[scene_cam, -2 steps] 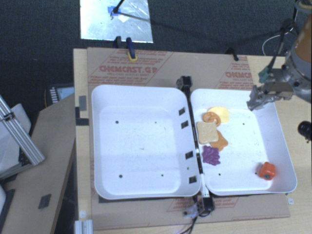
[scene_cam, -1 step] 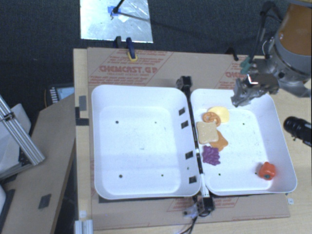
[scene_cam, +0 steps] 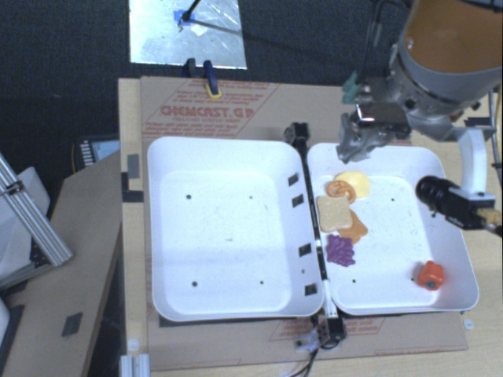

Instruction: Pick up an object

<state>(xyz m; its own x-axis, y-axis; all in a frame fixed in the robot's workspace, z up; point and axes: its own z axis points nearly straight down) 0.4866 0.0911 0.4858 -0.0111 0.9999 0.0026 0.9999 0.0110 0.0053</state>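
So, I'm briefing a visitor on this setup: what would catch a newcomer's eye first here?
Probably the arm with its orange band at the upper right, its end effector hanging over the far edge of the right bin. Next, the small cluster against that bin's left side: a yellow piece, a bread slice and a purple bunch, with an orange-red item apart near the front right corner.
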